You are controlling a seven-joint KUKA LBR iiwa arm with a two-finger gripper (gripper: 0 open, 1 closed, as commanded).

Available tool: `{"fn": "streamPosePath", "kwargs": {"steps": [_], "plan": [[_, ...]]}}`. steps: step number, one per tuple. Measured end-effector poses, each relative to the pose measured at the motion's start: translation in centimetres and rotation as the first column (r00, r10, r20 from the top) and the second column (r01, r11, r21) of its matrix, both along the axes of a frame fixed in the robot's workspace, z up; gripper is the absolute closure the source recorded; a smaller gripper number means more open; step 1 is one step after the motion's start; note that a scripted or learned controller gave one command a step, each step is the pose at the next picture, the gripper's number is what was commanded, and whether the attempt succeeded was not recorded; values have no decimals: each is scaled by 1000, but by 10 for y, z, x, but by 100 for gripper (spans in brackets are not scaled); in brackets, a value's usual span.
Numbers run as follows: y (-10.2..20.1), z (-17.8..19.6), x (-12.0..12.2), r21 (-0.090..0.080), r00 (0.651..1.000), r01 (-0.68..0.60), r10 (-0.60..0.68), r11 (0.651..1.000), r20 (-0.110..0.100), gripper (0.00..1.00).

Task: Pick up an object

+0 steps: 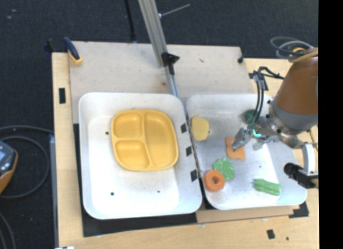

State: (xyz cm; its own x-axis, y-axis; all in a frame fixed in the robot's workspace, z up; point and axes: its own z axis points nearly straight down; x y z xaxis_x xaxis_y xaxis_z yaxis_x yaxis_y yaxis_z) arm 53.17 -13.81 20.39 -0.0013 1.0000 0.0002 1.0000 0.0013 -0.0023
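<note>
Wooden bench [214, 60] with two white bins [96, 189], yellow divided plate [144, 139] in left one; gripper [242, 140] low in right bin, touching orange piece [235, 151], grip state unclear.

Glossy yellow plastic divided plate [144, 139] in a matt white bin [96, 189] on a pale wooden bench [123, 63]

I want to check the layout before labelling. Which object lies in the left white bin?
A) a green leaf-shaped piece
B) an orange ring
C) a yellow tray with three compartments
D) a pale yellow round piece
C: the yellow plastic tray with three compartments lies in the left white bin, while the small pieces lie in the right white bin.
</note>
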Motion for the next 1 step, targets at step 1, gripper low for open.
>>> {"fn": "streamPosePath", "kwargs": {"steps": [1], "plan": [[0, 1, 1, 0, 1000, 0, 0, 1000, 3, 0]]}}
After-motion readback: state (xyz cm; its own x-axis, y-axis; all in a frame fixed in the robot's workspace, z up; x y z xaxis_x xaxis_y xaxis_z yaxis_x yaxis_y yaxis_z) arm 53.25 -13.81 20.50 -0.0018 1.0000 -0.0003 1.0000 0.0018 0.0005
